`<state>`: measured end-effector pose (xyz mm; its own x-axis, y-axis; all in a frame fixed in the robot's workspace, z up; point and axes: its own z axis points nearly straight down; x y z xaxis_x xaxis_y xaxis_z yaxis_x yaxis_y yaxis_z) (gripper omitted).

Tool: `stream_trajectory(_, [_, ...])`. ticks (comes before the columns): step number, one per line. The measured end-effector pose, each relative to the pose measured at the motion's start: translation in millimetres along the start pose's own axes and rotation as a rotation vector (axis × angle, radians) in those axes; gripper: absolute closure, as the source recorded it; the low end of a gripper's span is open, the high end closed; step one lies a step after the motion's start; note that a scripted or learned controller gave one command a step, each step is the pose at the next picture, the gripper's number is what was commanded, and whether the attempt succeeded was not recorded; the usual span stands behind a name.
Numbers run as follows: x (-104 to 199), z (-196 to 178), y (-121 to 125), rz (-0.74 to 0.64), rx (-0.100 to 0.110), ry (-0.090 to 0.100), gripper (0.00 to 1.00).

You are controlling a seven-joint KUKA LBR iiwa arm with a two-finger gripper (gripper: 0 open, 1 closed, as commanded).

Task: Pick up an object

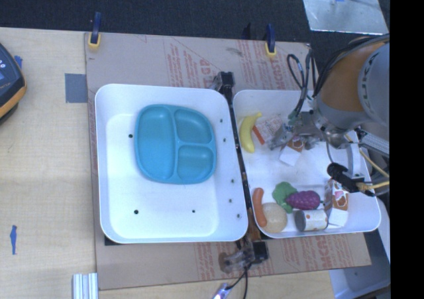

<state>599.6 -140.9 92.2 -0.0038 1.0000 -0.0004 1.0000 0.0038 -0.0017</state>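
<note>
The right bin (265, 102) holds several toy foods. A yellow banana (248, 132) lies at its left, with a small orange and white piece (259, 133) beside it. Along the front lie an orange sausage (258, 197), a beige bun (273, 217), a green piece (283, 193), purple grapes (304, 199), a grey can (309, 220) and a small carton (338, 199). My gripper (295, 137) hangs low over the middle of this bin, just above a small white block (291, 156). The grey arm with its orange band (341, 82) covers the bin's right rear part.
The left bin (112, 158) bears a blue divided plate (175, 144). A black clip (226, 81) sits between the bins at the back. Cables (298, 72) loop by the wrist. A yellow and black device (8, 85) lies at the bench's left edge.
</note>
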Motion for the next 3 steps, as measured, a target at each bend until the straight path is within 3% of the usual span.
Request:
stream_trajectory(1, [-38.1,0.4,41.0,-0.002,0.003,0.0,0.0])
stream_trajectory(2, [1.2,0.5,1.3,-0.004,0.002,0.0,0.0])
stream_trajectory(3, [-0.4,-11.1,2.0,-0.005,0.002,-0.001,1.0])
